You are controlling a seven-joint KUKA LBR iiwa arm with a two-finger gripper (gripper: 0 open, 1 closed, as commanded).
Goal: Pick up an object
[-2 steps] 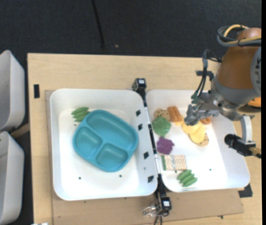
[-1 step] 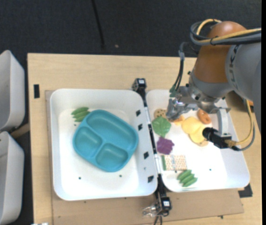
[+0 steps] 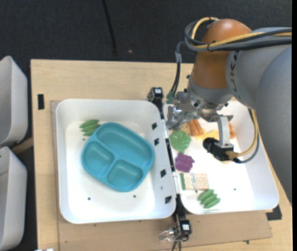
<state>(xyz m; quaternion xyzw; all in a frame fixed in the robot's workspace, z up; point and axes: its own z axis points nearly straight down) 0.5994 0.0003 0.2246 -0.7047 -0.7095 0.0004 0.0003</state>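
Arm [image 3: 227,72] over right bin [image 3: 253,192]; blue tray [image 3: 117,156] in left bin [image 3: 65,192].

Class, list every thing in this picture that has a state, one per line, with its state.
Blue three-compartment plastic tray: flat in the left white bin, compartments facing up.
Green leaf-shaped piece: lying beside the tray.
Purple piece: lying loose in the right white bin.
Gripper: low over the right bin.

The arm [image 3: 253,61] runs off the right edge, and its wrist hides the far part of the right bin [image 3: 253,192]. The gripper [image 3: 182,120] is too cluttered to read. An orange object [image 3: 195,127] lies mostly covered beneath it, perhaps a toy food. The patterned piece [image 3: 196,181] is too small to identify.
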